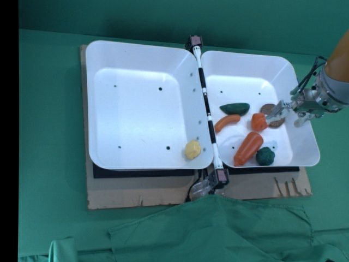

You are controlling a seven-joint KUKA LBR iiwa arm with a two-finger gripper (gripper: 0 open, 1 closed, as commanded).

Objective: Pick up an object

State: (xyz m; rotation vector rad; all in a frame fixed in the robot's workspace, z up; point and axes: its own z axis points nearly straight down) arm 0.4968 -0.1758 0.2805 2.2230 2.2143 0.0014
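The approach step is judged to be in hand, with no object yet secured. The grey two-finger gripper [288,111] sits low over the right side of the right-hand shallow white bin [305,146], its fingers parted moderately wide with nothing between them. One fingertip lies just beside a flat brown disc-shaped piece [269,109], near a small red-orange rounded piece [259,122]. Further left in the same bin lie a dark green half-moon piece [235,108] and a curved orange sausage-shaped piece [227,123]; nearer the front are a large orange carrot-shaped piece [248,148] and a dark green knobbly lump [265,156]. The left-hand white bin [109,59] holds a small yellow lump [192,149] at its near right corner. The next move calls for centring the fingers over one piece, probably the disc or the red-orange piece, then descending and closing.
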